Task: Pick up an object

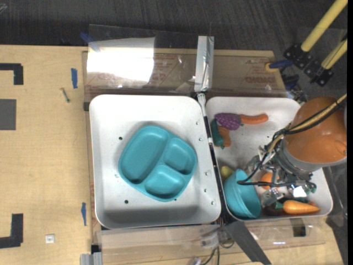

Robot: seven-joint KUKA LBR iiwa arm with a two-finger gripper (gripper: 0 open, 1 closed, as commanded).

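Jaws (271, 191) sit low in the right bin (251, 105), under the arm's orange band (321, 130), amid cables and toys; whether they are wide, narrow or holding anything cannot be told, since wrist hardware and clutter hide the tips. Nearest in that bin, along its front edge, a carrot (300, 207) lies on its side just right of the jaws. A teal bowl (241, 197) rests tilted against the bin's left wall, touching or nearly touching the jaws on their left. A small yellow piece (225, 171) lies just behind the bowl, by the wall. Farther back, a teal toy (219, 136) leans at the left wall, and at the far end a purple toy (228, 121) lies beside an orange sausage-like piece (255, 118), the two touching or nearly so.

Left of the divider, the left bin (105, 115) holds a teal divided plate (158, 162) with three compartments, lying flat near its middle, turned at an angle to the walls. Both bins stand on the table (38, 148), with clear sheeting (165, 65) behind them.
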